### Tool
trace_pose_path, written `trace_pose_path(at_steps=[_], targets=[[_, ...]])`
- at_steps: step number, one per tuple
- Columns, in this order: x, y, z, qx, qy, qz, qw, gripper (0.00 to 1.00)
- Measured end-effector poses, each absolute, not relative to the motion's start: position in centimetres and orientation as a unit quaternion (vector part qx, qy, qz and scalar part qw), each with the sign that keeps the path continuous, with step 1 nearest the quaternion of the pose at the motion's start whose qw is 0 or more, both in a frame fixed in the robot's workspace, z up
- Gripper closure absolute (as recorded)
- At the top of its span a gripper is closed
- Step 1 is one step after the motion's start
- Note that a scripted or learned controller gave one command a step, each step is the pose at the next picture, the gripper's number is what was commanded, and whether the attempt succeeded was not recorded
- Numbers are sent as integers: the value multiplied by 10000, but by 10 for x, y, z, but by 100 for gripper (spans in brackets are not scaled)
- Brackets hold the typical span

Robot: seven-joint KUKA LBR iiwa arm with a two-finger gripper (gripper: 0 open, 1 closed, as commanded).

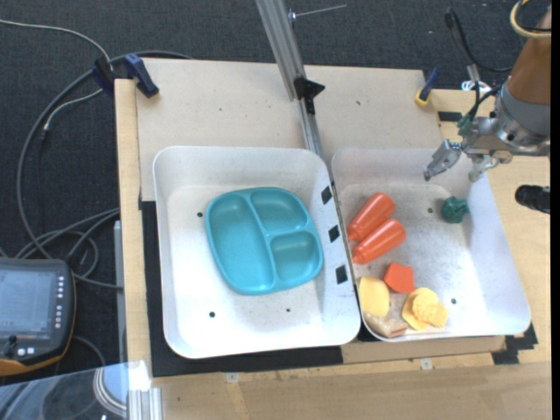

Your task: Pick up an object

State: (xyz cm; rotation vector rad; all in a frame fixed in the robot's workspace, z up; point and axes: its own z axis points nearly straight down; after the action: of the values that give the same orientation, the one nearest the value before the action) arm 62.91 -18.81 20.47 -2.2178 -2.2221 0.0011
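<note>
The arm comes in from the right, its orange band at the upper right corner, and its pincer (457, 165) hangs over the far right part of the right bin (490, 234) with its two fingers spread apart and nothing between them. Just below and slightly right of the fingertips, a small dark green object (454, 209) lies on the bin floor, apart from the pincer and well away from the other pieces. Toward the left side of the same bin, two orange carrot-like pieces (376, 228) lie side by side at a slant, touching each other. Nearer the front edge sits a small red-orange block (400, 277), with a pale yellow piece (374, 297) just to its left and a crinkled yellow piece (426, 308) just to its right, the three clustered close together. The left bin (175, 226) holds a teal divided plate (262, 239) with three compartments, lying flat near the middle. Both bins rest on the light wooden tabletop (227, 103), and a grey metal rail (284, 33) runs down from the top toward the gap between them.
</note>
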Motion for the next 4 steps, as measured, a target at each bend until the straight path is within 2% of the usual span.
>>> trace_pose_path(at_steps=[1, 2, 3, 4], targets=[[629, -188, 205, -7064, -7078, 5, 10, 0], [625, -182, 144, -7065, -7077, 17, 34, 0], [626, -179, 92, -7058, -7084, -8, 26, 0], [627, -180, 106, -7061, -7081, -8, 5, 100]])
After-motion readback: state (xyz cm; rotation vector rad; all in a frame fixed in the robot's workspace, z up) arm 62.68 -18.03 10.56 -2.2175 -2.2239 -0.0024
